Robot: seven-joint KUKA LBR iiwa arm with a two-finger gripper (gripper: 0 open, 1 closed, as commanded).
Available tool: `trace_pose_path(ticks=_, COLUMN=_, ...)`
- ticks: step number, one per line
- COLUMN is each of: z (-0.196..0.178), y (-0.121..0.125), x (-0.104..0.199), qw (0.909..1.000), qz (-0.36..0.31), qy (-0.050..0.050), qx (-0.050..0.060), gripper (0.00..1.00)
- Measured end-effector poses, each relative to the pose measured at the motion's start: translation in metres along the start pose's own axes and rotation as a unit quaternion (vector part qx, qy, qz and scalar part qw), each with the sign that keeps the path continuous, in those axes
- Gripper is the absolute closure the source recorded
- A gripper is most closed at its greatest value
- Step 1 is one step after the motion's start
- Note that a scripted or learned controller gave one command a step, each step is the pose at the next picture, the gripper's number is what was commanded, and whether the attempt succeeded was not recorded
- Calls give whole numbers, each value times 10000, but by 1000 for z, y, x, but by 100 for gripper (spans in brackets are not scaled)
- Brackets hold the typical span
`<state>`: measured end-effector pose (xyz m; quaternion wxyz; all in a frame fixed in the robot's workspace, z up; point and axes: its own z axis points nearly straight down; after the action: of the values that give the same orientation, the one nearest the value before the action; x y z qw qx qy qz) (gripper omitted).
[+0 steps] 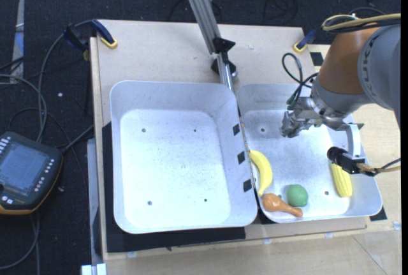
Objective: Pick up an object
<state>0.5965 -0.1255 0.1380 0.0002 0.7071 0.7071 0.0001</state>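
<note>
Two shallow white bins sit side by side on a pale wooden bench [166, 53], seen from above at a slant. The left bin [127, 140] is the larger in view; the right bin [255, 101] holds four small toy foods along its lower half.

Much of the arm [363, 63] is cut off by the right edge of the view; its grey body and orange band cover the upper right corner of the right bin. The gripper [292, 127] hangs over the upper middle of that bin, dark and small against the white floor. Whether it is open or closed cannot be told, and nothing can be seen held in it.

A yellow banana [262, 170] lies curved against the bin's left wall, partly tucked under the overlapping rim of the left bin. Just below it rests an orange-brown chicken drumstick [280, 203], thick end to the left. Touching or just beside the drumstick's thin end sits a round green fruit [296, 195]; its kind is hard to make out. Well apart, near the right wall, a yellow corn cob [342, 180] lies lengthwise, its top end beside a black fitting on the arm's cable.

All four items lie below the gripper, apart from it. A handheld control pendant [25, 171] rests on the dark floor at far left.
</note>
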Motion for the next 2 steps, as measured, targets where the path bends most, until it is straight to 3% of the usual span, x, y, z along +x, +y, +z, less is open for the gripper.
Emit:
trace_pose_path(ticks=1, z=-61, y=7, x=-2, qw=10000, qz=-2, qy=-3, qx=-24, gripper=100)
trace_pose_path(ticks=2, z=-84, y=7, x=-2, qw=10000, qz=-1, qy=0, qx=-7, gripper=100)
